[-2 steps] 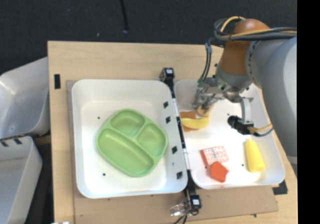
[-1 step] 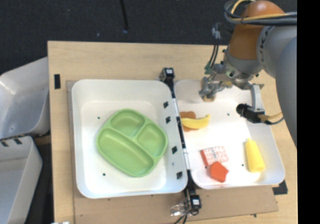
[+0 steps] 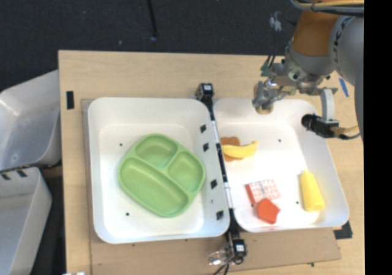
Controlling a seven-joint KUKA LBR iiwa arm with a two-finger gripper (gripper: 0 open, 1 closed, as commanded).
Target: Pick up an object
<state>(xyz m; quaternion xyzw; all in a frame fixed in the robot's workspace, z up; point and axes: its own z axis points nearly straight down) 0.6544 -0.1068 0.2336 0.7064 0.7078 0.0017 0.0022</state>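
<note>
Grey metal and an orange band were all you could read clearly of the arm [image 3: 318,22], whose upper part ran off the right and top edges. Its jaws [image 3: 264,102] hung low over the far rim of the right bin [image 3: 331,163], pointing down, but they were small and blurred, so you could not tell how far apart they stood or whether anything sat between them.

Half hidden behind the banana [image 3: 240,150] lay a small brown piece [image 3: 229,141], too little of it showing to name. That banana rested near the bin's left wall, toward the far side. Nearer you sat a red-and-white patterned packet [image 3: 263,190], with an orange block [image 3: 267,211] touching its near edge. A yellow object [image 3: 311,191] lay by the right wall, its kind hard to make out.

You saw a green divided plate [image 3: 162,174] lying flat in the left bin [image 3: 104,145], well apart from the arm. Both bins stood on the wooden desk [image 3: 153,75].
</note>
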